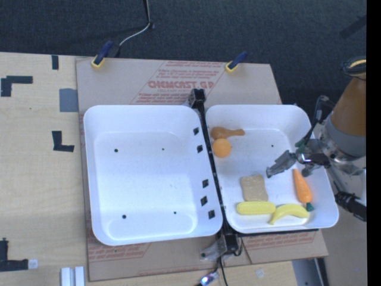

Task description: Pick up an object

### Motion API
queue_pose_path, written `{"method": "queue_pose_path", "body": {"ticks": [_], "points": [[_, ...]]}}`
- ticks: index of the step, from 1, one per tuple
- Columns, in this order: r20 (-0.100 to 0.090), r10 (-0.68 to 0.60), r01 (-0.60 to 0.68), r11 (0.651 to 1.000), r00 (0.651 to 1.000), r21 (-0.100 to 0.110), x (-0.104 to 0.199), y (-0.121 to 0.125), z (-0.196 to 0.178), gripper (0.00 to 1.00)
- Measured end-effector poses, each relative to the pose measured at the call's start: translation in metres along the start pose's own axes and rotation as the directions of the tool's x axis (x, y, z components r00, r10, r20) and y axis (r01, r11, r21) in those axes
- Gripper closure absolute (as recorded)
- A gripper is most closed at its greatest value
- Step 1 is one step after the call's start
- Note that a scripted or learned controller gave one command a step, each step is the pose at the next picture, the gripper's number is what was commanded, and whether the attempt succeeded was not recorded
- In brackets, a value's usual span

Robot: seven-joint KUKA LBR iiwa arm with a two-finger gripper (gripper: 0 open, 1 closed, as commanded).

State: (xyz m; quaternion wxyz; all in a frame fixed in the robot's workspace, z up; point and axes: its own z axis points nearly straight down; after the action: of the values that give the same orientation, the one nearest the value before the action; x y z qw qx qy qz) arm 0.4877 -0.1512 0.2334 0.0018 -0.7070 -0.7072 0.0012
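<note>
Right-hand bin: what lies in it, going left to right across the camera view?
Orange ball, beige slab, yellow banana, orange carrot. The pincer hovers above, between slab and carrot.

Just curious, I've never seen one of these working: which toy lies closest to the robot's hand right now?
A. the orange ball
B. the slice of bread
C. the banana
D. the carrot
D: the carrot lies in the right bin just beside the hand, nearer than the other toys.
</note>
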Motion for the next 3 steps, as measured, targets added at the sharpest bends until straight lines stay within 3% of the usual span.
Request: {"method": "queue_pose_path", "body": {"ticks": [1,2,3], "points": [[-0.004,-0.005,0.005,1.000,1.000,0.006,0.067,-0.005,0.054,0.00],[-0.003,-0.012,0.012,1.000,1.000,-0.002,0.166,0.043,0.051,0.00],[0.002,-0.004,0.004,1.000,1.000,-0.012,0.180,0.146,-0.003,0.00]]}}
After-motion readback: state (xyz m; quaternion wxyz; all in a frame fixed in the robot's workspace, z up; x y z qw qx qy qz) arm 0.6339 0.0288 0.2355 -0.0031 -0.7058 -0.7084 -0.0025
